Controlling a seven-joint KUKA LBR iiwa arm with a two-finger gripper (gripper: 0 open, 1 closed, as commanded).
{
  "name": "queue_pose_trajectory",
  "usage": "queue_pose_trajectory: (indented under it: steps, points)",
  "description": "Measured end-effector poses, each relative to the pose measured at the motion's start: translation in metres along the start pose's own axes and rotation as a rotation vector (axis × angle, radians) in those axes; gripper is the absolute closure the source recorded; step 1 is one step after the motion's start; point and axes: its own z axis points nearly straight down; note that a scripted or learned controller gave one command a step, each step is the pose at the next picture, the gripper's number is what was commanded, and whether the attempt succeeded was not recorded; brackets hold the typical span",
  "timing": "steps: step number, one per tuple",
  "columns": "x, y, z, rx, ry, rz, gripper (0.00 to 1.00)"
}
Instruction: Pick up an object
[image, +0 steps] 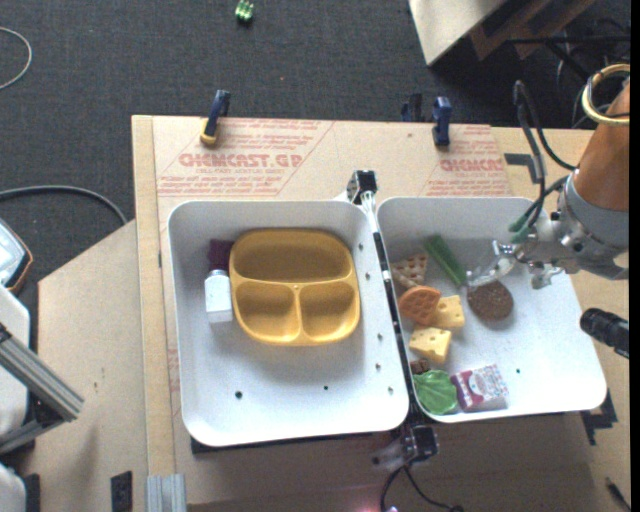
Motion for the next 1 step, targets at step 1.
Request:
queue_pose_trajectory:
  steps: [1]
  points:
    - [0.0001,0.002,-0.0053,-0.011,-0.001,-0.002,0.0]
